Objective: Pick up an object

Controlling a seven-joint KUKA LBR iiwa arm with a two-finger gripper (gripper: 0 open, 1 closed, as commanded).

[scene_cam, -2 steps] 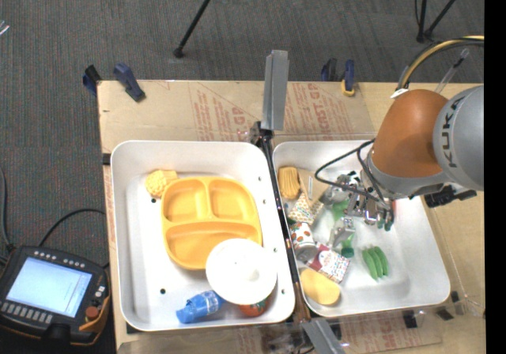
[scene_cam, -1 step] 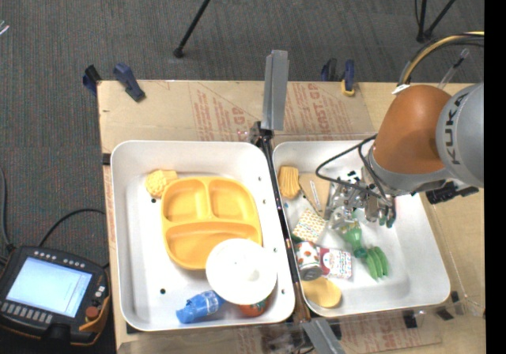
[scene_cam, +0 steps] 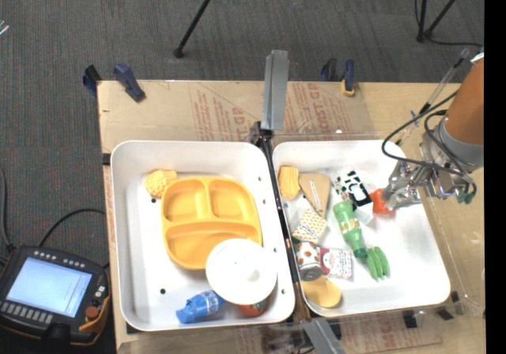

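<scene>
A brown table (scene_cam: 205, 111) carries two white bins side by side, the left bin (scene_cam: 130, 265) touching the right bin (scene_cam: 427, 257); blue clamps (scene_cam: 126, 80) grip its far edge.

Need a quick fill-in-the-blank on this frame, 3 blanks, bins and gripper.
1. The yellow divided tray lies in the ____ bin.
2. The white round lid overlaps that tray's ____ corner.
3. The gripper hangs over the right bin, beside a small ____ object.

Missing words: left; lower right; orange

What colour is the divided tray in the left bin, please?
The divided tray is yellow-orange, seen clearly in the camera view.
</scene>
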